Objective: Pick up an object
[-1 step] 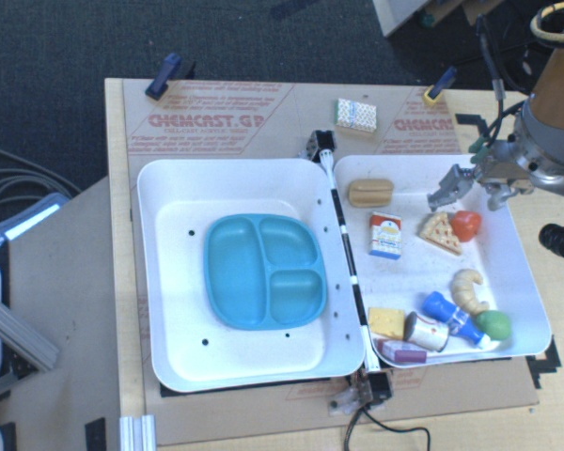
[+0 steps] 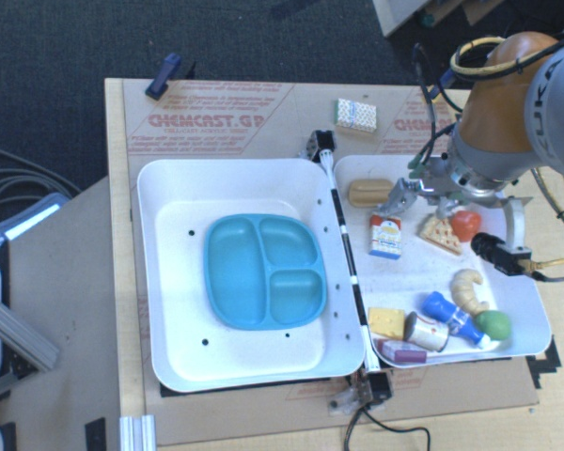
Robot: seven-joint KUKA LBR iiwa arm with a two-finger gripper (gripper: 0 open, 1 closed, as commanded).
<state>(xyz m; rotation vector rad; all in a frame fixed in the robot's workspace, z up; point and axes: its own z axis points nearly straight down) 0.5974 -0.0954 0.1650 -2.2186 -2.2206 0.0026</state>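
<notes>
My gripper (image 2: 423, 194) hangs over the far part of the right bin (image 2: 531, 294). Just below it lie a red tomato-like piece (image 2: 466, 224) and a tan pizza-like wedge (image 2: 441, 236). A small red, white and blue carton (image 2: 385, 236) stands to its left, and a tan bread roll (image 2: 369, 193) lies by the bin's far left corner. Nothing shows held in the gripper. Nearer the front lie a croissant (image 2: 468, 289), a green ball (image 2: 493, 325), a blue toy (image 2: 448, 310), a yellow cheese block (image 2: 387, 322), a small can (image 2: 425, 332) and a purple pen (image 2: 404, 352).
The left bin (image 2: 164, 205) holds a blue divided plate (image 2: 263, 271). On the bench behind the bins sit a small patterned box (image 2: 355, 114) and a blue clip (image 2: 163, 75). A black-edged divider (image 2: 343, 252) separates the bins.
</notes>
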